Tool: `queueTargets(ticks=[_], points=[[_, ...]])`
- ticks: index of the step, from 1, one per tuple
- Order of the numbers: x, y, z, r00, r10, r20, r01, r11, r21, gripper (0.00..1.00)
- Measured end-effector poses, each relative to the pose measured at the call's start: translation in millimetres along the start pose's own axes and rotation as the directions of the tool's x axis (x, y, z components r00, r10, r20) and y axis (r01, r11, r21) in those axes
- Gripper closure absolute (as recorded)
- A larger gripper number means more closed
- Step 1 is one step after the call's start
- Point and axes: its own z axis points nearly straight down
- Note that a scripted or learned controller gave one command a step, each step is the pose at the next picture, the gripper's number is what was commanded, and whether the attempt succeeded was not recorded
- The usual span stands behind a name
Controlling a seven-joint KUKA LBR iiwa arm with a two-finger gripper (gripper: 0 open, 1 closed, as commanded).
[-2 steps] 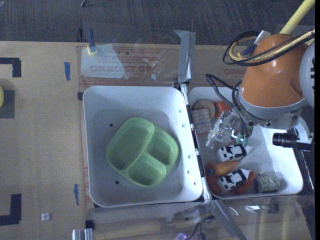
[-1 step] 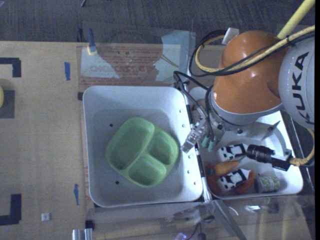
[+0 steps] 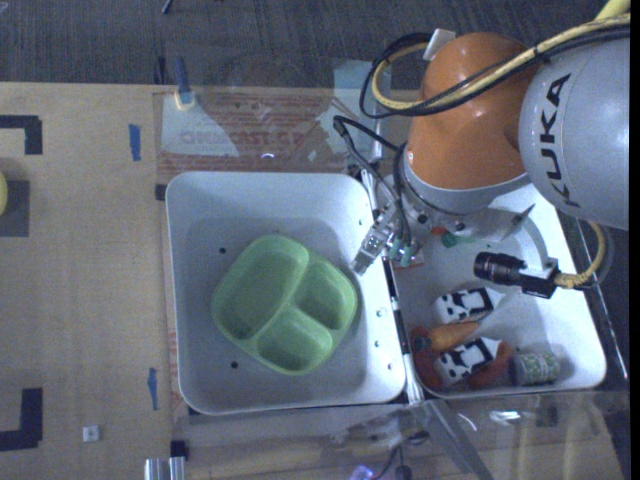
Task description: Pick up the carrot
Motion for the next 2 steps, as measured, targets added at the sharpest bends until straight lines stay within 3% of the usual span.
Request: queueTargets(ticks=[1,2], points=[[-79.0,64.3,25.1,0.976,-0.220,0.002,0.220,0.976,-0.002,1.00],[-50.9,54.6,82.2,0.988,0.156,-0.004,-0.156,0.988,0.005,1.00]])
